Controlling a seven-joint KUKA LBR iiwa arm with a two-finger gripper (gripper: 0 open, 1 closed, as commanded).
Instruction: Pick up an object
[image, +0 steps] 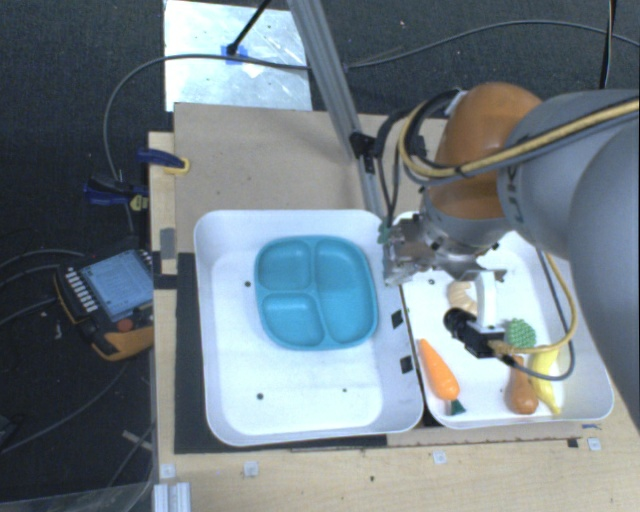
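Gripper (398, 256) hangs over the far left corner of the right shallow white bin (590, 385), by the wall it shares with the left white bin (300, 390). I cannot tell whether it is open or closed, or whether it has anything. Pick candidates lie in the right bin:
- orange plastic carrot (438, 368)
- small beige lump (461, 294)
- green knobbly piece (519, 331)
- yellow banana (547, 378)

Blue divided plate (315, 290) lies in the left bin.

Blue plate (317, 292), orange carrot (438, 370), white bins (230, 330)
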